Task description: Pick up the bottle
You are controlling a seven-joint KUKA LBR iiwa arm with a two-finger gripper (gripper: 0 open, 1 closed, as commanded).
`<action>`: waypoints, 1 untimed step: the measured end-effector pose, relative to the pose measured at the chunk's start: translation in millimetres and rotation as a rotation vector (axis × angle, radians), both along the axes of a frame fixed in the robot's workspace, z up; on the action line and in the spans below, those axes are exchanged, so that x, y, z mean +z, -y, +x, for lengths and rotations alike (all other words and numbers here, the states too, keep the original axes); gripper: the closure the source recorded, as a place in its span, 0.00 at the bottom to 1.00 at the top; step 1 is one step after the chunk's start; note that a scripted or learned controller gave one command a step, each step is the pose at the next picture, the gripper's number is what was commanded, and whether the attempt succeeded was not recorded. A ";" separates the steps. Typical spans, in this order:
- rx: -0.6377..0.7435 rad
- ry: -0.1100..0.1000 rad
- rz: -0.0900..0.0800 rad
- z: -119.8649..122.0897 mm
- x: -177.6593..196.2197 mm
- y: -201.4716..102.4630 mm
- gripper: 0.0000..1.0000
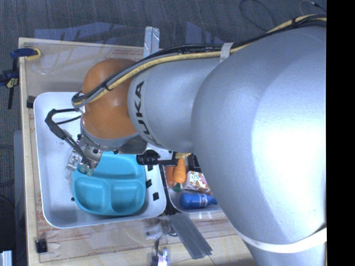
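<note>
The bottle is blue, lying on its side in the right bin, well to the right of the hand and slightly lower. The hand hangs low over the left bin, at the upper left corner of a blue compartment tray; whether it grips anything cannot be told. Beside the bottle lie an orange object and a patterned packet. The tabletop is pale wood, over dark carpet.
</note>
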State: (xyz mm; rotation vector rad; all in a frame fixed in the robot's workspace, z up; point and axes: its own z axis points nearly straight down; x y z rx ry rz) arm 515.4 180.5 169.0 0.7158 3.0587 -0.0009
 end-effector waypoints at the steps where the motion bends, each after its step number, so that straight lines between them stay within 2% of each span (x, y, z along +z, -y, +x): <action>1: 0.299 0.003 0.001 -36.0 189.0 -37.6 1.00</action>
